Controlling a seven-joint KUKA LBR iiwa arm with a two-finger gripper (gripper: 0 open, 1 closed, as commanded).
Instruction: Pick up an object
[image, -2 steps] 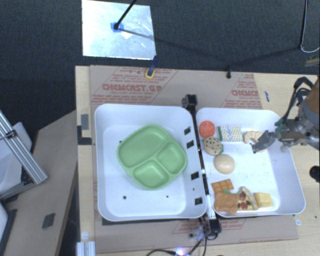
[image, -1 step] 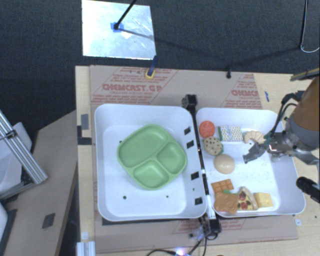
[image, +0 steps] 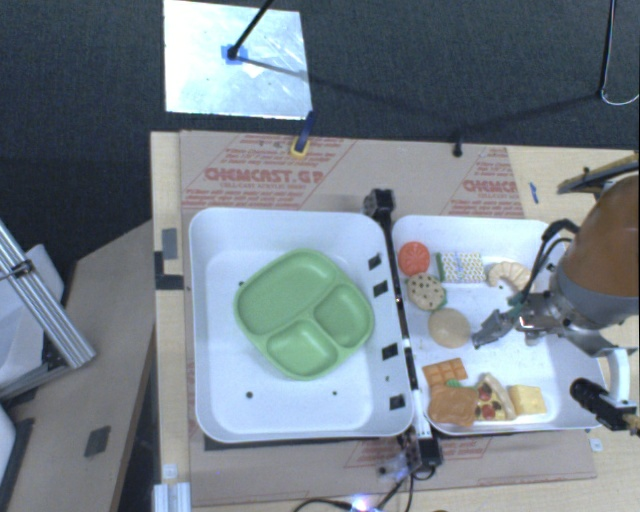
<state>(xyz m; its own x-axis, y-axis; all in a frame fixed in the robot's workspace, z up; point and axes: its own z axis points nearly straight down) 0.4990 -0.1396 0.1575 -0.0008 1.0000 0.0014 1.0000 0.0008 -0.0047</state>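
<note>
The right white bin (image: 470, 222) holds several toy foods. Along its back lie a red tomato (image: 414, 258), a speckled cookie (image: 425, 292), a white and blue packet (image: 460, 267) and a pale croissant (image: 508, 272). A beige round piece (image: 450, 326) sits mid-bin. Toward the front are a waffle square (image: 445, 373), a brown bread piece (image: 452, 405), a pizza slice (image: 490, 398) and a yellow cheese block (image: 530, 400). My gripper (image: 492, 330) reaches in from the right, low over the bin floor, just right of the beige round piece. Nothing shows in it.
The left white bin (image: 215, 400) holds a green divided plate (image: 303, 313). A black divider with clips (image: 392, 300) runs between the bins. The arm's orange and grey wrist (image: 600, 270) hangs over the right bin's right side. A silver sheet (image: 238, 60) lies beyond the bench.
</note>
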